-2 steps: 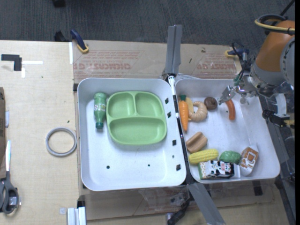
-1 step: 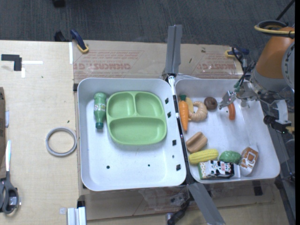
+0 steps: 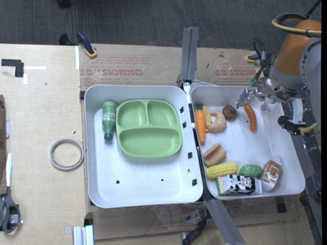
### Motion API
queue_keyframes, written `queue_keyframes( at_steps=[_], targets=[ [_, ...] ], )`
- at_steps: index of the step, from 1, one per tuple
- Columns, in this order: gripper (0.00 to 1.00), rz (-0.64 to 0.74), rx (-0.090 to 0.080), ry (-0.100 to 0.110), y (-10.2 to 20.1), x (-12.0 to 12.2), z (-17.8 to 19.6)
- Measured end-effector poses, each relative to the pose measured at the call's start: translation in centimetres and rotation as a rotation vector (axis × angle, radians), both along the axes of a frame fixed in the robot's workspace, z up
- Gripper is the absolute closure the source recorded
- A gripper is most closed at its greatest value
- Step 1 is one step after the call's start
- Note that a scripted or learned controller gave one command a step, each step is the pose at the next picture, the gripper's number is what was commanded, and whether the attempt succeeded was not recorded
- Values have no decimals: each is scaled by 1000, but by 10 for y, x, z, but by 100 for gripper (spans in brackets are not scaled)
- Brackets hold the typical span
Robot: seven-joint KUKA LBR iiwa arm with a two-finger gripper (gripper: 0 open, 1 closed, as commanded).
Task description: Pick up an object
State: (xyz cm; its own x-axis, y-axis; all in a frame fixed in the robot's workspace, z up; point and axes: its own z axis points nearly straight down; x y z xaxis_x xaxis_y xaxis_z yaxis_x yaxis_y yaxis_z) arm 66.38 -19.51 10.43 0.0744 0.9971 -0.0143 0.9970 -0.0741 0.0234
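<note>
The arm [image 3: 299, 55] enters from the right and is cut off by the frame edge; its grey body and orange band cover the right bin's far right corner. The gripper [image 3: 249, 97] sits low over the back of the right bin [image 3: 265, 139], and whether it is wide or narrow cannot be determined: the metal parts are small and blurred. No object is seen between the fingers.

The left bin [image 3: 97, 157] holds a green divided plate [image 3: 149, 127] toward its back, with a green bottle [image 3: 108, 119] just beside the plate's left edge. The front half of this bin's floor is open.

The right bin is crowded along its left wall and front wall. Contents:
- red sausage [image 3: 251, 117], just in front of the gripper, near the back
- dark round item [image 3: 229, 112], beside a beige ring-shaped pastry [image 3: 217, 121]
- carrot [image 3: 199, 125], against the left wall
- hot dog [image 3: 214, 154]
- corn cob [image 3: 221, 170]
- green vegetable [image 3: 250, 170]
- printed carton [image 3: 236, 184], at the front wall
- orange-and-white packet [image 3: 271, 173], at the front right

Open floor remains in the centre and right of this bin.

On the bench to the left lie a tape ring [image 3: 66, 153] and scissors [image 3: 9, 211], the latter partly cut off.
</note>
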Motion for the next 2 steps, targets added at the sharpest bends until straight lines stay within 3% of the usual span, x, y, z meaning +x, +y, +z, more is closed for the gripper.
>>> queue_keyframes(
  at_steps=[1, 2],
  targets=[
    [0, 2, 0, 0, 0, -5, 0],
    [0, 171, 10, 16, -17, -3, 3]
  ],
)
